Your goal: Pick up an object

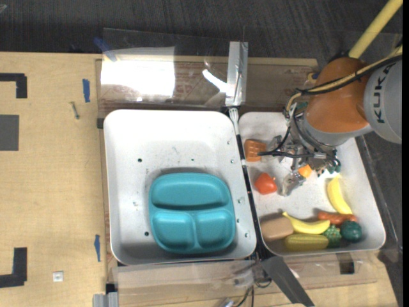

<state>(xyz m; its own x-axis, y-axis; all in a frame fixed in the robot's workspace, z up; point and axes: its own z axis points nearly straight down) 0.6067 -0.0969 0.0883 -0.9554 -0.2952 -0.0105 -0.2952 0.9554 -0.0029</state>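
Note:
My gripper (295, 179) hangs low in the right bin (367, 190), below the orange wrist band, among dark cables. A small orange piece (305, 170) sits right by the fingers; whether it is held I cannot tell. A red tomato (266, 184) lies just left of the gripper. An orange toy (254, 149) rests near the bin's left wall. Along the front lie a yellow banana (305, 224), a second banana (338, 196) at the right, a tan bread piece (277, 227), a yellow-green corn cob (305, 241), a carrot (332, 217) and green broccoli (342, 233).
The left bin (128, 146) holds a teal divided plate (190, 212). A metal divider post (236, 75) stands behind the two bins. The wooden bench (45, 171) spreads to the left. The arm covers the right bin's back right corner.

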